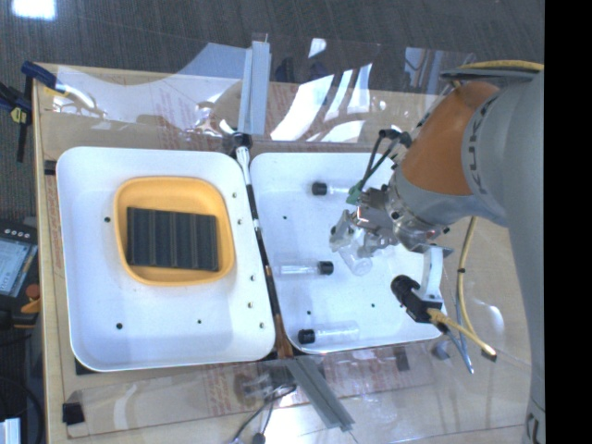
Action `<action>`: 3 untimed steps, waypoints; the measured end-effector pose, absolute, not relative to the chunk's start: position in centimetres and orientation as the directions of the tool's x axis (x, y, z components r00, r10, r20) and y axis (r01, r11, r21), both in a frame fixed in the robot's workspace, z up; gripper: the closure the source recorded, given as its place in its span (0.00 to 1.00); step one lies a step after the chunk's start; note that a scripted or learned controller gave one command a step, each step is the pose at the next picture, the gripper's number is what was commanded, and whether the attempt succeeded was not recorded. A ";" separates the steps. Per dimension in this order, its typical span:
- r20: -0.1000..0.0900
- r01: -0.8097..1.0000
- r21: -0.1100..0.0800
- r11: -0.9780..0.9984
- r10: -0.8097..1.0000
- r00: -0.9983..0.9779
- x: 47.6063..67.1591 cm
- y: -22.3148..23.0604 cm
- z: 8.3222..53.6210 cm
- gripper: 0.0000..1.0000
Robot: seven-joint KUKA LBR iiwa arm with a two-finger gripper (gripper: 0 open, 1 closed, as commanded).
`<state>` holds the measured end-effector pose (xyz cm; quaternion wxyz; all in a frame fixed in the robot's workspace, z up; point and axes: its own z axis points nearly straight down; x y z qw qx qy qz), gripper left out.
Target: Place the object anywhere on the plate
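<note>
Now no writing reads on the yellow plate [173,239].

The arm [481,155] is cut off at the right edge.

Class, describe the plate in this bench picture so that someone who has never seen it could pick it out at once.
Find the two shallow white bins side by side and take the left bin, away from the arm. The plate lies in its middle: a yellow, rounded-square dish with a dark ribbed panel inside. It is the one large coloured thing; the right bin has small clear tubes with black caps, such as one near its middle.
</note>
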<state>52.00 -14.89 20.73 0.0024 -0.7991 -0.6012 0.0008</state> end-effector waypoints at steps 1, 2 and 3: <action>0.002 0.961 -0.005 -0.277 0.961 0.277 52.0 -14.9 20.7 0.00; 0.000 0.904 -0.006 -0.426 0.905 0.426 48.3 -16.1 18.7 0.00; 0.000 0.992 0.000 -0.124 0.992 0.124 47.7 -17.2 37.0 0.00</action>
